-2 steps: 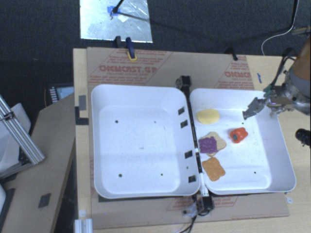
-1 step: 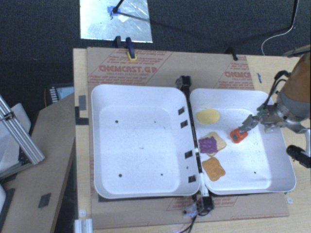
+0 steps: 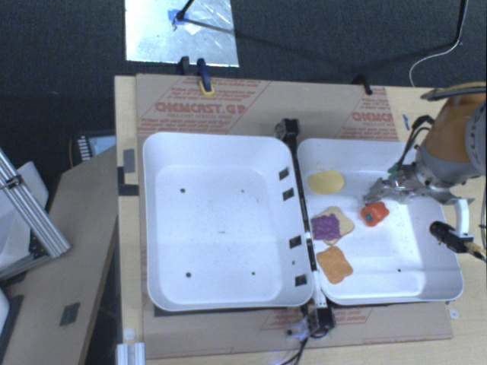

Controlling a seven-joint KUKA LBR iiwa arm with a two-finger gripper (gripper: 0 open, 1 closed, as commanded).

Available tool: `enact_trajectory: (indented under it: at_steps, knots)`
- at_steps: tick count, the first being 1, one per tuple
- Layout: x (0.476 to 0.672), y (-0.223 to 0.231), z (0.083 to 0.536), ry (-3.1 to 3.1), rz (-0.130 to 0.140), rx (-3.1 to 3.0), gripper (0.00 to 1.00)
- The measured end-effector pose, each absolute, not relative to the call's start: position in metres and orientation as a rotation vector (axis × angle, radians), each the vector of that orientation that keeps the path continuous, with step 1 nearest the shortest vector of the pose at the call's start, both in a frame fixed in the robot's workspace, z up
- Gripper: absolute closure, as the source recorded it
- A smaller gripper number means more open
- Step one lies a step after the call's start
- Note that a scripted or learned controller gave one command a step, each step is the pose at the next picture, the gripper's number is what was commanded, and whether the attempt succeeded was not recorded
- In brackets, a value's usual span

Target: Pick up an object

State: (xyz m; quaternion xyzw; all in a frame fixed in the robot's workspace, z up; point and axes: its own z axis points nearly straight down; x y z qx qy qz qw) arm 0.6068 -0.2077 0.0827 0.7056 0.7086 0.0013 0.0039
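The small red-orange rounded object (image 3: 374, 214) lay near the middle of the shallow white right-hand bin (image 3: 426, 286), resting on the bin floor. The two-finger gripper (image 3: 380, 194) stood just at its 12 o'clock, so close that touching or apart could not be settled. Whether the jaws were open or closed could not be told, and no grasp of the object was visible. The grey arm with its orange band (image 3: 453, 131) entered from 3 o'clock, over the bin's right wall.

At 10 o'clock from the red-orange object, apart from it, lay a flat pale-yellow oval piece (image 3: 326, 181). At 8 o'clock lay a purple lumpy piece (image 3: 325, 226), partly over a tan round slice (image 3: 345, 223). At 7 o'clock, near the bin's left wall, lay an orange-brown flat slab (image 3: 334, 265).

The shallow white left-hand bin (image 3: 221, 226) sat at 9 o'clock, its wall touching the right-hand bin's along a black clipped seam (image 3: 294, 196). Both bins rested on a brown cardboard sheet printed in red (image 3: 228, 103). At 11 o'clock, beyond the bench, a silvery foil-like square sheet (image 3: 156, 33) lay on dark carpet (image 3: 61, 44).
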Motion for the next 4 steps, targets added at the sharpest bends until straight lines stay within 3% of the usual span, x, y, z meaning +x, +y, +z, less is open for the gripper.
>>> enact_trajectory:
  at_steps: [1,2,3,4]
  knots:
    - [0.553,-0.09,0.084,2.239,0.002,2.213,0.0]
    - [0.556,-0.098,0.096,2.222,0.004,2.216,1.0]
    - [0.58,-0.011,0.189,2.229,0.01,2.206,1.0]
    - [0.594,0.061,0.185,2.231,0.004,2.209,1.0]
